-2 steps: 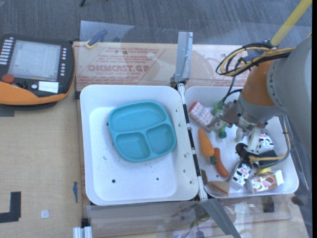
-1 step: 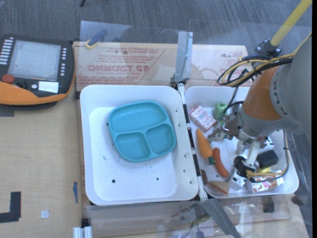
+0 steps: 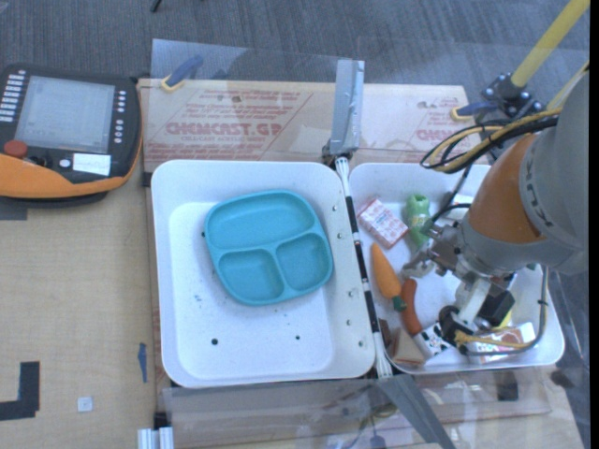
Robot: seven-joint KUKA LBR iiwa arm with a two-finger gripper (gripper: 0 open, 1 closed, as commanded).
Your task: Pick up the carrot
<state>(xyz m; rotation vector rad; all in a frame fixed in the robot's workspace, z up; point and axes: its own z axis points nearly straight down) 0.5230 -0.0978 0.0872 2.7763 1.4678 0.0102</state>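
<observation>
We hover beside the carrot (image 3: 384, 271) (jaws' state unclear), so next we must centre over it.

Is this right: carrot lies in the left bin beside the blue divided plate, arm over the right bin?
Not quite. The camera view shows the carrot in the right bin, near its left wall. The blue divided plate sits in the left bin; the arm is over the right bin.

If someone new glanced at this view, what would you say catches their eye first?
Probably the turquoise divided plate, lying alone in the left bin. Next, the grey arm with its orange band, reaching from the right over the cluttered right bin. There the orange carrot lies near the bin's left wall, beside a reddish sausage-like piece.
</observation>
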